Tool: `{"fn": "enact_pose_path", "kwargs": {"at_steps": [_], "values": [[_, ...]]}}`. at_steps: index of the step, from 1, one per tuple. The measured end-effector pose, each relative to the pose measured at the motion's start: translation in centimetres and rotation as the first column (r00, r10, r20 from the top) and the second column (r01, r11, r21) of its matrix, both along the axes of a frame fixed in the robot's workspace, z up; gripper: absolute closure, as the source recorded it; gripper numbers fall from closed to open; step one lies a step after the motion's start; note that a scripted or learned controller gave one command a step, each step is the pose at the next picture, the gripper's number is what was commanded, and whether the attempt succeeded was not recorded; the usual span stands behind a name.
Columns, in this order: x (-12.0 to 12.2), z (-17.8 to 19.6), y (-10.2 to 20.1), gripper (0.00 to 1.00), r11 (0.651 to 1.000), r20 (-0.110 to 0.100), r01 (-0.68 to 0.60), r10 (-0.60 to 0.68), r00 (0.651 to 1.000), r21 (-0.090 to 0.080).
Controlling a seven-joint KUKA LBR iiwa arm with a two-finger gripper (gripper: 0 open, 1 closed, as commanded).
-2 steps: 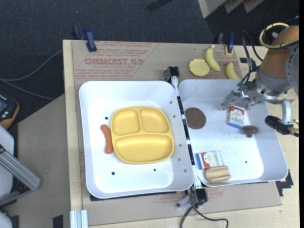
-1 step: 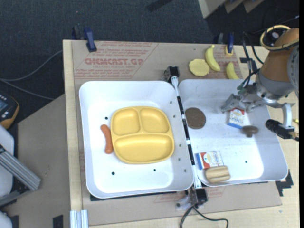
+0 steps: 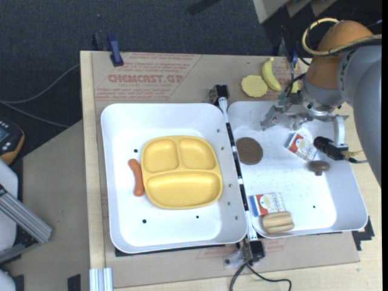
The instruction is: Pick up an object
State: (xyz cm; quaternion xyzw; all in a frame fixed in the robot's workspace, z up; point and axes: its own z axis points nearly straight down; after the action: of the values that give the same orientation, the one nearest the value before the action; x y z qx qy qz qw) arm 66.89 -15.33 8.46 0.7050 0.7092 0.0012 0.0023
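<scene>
The gripper (image 3: pixel 284 115) hangs over the far part of the right bin (image 3: pixel 339 214), near that bin's back wall. Its metal fingers (image 3: pixel 270 119) point down and toward the left, and they stand apart with nothing between them. Above it sits the grey wrist with the orange band (image 3: pixel 330 53), and the arm leaves the view at the upper right.

Just in front of the gripper, on the right bin's floor, lies a small white and red carton (image 3: pixel 301 145), tilted, with a black piece of the arm's gear close at its right. A small brown lump (image 3: pixel 319 167) lies just in front of that carton. To the left, near the wall shared by the 2 bins, lies a round brown disc (image 3: pixel 248 150). At the near edge of the right bin a second white carton with red and blue print (image 3: pixel 267 203) lies touching a tan bread roll (image 3: pixel 277 223).

Behind the right bin, on the bench, lie a yellow banana (image 3: pixel 271 74) and a flat yellow round piece (image 3: pixel 254 86) side by side.

The left bin (image 3: pixel 121 223) holds a yellow plate with 3 compartments (image 3: pixel 180 171) in its middle. An orange sausage (image 3: pixel 137 176) lies just beside the plate's left edge.
</scene>
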Motion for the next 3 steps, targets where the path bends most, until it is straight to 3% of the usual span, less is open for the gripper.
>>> {"fn": "enact_pose_path", "kwargs": {"at_steps": [1,2,3], "values": [[-3.7,0.1,-6.3,0.00,1.000,-0.006,0.009,-0.009,1.000,0.005],[-7.1,0.1,-6.3,0.00,1.000,-0.005,0.003,-0.003,1.000,0.009],[-3.6,0.0,1.3,0.00,1.000,-0.001,-0.002,0.002,1.000,0.003]]}}
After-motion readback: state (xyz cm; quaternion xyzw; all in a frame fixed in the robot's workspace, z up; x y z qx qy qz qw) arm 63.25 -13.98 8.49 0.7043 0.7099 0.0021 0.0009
